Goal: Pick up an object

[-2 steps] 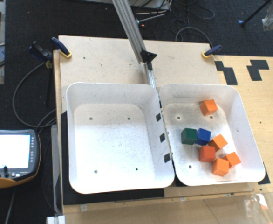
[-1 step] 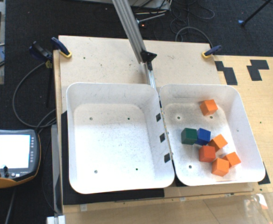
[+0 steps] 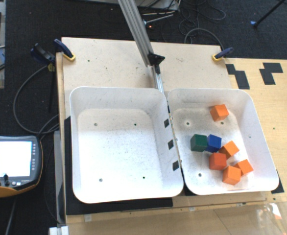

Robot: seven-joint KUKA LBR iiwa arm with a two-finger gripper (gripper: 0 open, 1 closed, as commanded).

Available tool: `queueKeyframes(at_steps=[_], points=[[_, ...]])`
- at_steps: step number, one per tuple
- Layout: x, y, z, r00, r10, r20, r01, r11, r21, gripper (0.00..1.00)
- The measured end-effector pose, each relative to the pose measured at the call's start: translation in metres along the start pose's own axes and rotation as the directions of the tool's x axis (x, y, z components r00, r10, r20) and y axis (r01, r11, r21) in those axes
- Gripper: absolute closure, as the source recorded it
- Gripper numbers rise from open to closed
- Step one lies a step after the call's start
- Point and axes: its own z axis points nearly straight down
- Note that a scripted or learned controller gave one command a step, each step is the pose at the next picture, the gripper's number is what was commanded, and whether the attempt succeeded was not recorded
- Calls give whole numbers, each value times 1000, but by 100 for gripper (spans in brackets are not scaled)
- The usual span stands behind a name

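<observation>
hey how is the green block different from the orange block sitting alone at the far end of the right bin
The green block is dark green; the lone orange block is bright orange. The green block touches the blue block at the edge of the cluster, while the lone orange block stands apart with nothing touching it. The green block lies nearer the bin's middle, the orange one nearer the far wall. Both are small cubes of similar size in the right bin.

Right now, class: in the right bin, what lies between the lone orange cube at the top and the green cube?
In the camera view, only bare white bin floor separates the lone orange cube from the green cube.
</observation>
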Motion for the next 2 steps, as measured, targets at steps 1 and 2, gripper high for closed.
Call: queueKeyframes(at_steps=[1,2], points=[[1,1,-10,1000,-2,1,2,1000,-2,100],[1,2,-20,1000,-4,2,4,1000,-3,100]])
